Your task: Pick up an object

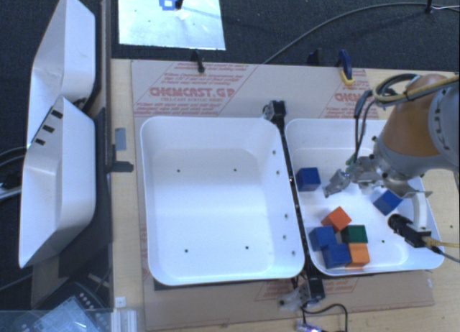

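Several small blocks lie in the right bin [316, 133]. A blue block [309, 178] sits near the bin's left wall. Toward the front are an orange block [336, 218], a blue block [323, 237], a dark green block [353, 234], another blue block [336, 254] and an orange block [359, 254]. One more blue block [387, 201] lies partly under the arm's wrist. My gripper [336, 182] hangs low over the middle of the right bin, just right of the first blue block and above the orange one. Nothing shows between its tips.
The left bin [215, 144] stands beside the right one, with a black clamp [277, 110] at the top of the wall between them. The arm's orange band [411, 128] and cables [374, 100] hang over the right bin's far right part. A black connector [406, 230] juts over its right rim.
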Robot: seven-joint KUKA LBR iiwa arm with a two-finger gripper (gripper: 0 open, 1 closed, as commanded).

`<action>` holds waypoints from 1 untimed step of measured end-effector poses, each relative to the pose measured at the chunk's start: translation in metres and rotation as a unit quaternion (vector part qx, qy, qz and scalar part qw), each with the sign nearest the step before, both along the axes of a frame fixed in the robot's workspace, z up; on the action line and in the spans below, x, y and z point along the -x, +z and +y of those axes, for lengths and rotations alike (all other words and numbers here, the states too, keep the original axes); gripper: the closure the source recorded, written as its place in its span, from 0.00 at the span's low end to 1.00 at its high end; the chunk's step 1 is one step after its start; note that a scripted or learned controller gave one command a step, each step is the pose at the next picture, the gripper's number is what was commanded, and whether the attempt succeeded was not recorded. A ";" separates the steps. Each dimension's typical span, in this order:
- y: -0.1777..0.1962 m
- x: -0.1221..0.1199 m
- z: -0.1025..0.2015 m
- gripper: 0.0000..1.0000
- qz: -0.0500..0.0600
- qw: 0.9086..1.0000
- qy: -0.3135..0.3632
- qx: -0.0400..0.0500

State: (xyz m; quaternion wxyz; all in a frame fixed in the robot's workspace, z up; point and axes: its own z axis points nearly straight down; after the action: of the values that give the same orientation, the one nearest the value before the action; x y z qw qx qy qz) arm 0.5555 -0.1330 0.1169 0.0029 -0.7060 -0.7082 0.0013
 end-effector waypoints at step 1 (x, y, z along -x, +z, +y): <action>-0.032 0.050 0.025 0.00 -0.001 1.000 -0.001 0.001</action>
State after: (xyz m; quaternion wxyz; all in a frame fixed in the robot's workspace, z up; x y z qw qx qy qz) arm 0.5058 -0.1082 0.0851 0.0016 -0.7069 -0.7073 0.0008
